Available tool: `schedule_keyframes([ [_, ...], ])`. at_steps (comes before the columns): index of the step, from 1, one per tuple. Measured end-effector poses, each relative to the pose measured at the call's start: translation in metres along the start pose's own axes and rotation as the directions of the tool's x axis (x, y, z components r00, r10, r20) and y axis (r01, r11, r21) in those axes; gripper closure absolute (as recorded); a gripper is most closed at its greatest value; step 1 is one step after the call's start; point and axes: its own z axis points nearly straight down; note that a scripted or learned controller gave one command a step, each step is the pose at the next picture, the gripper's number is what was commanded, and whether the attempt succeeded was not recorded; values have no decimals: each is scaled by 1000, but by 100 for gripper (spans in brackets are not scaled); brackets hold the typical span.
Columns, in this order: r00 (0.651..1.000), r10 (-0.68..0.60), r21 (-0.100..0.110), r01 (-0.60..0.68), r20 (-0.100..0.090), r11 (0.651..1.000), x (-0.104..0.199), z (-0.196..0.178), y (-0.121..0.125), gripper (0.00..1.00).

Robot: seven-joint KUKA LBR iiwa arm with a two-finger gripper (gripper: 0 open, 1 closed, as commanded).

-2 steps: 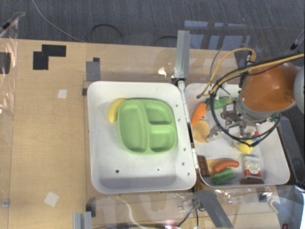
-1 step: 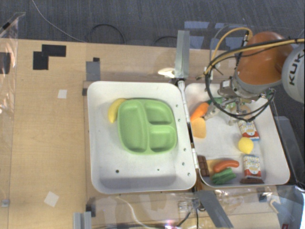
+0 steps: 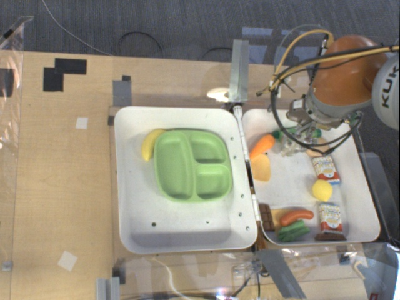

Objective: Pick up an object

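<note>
The carrot (image 3: 262, 144) lies at the right bin's (image 3: 369, 227) upper left, just beside the gripper (image 3: 299, 136). How the gripper is set I cannot tell. A good grasp means descending centred across the carrot's narrow width, clear of the bin wall.

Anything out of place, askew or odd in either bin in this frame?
One small oddity: a yellow banana in the left bin lies partly tucked under the edge of the green divided plate. In the right bin, the toy foods lie scattered loosely, which seems normal. No visible spills or damage.
</note>
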Motion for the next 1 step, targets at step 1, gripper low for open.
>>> schedule_keyframes([
  [1,996,-89,-3,89,-11,996,63,-113,-31,100],
])
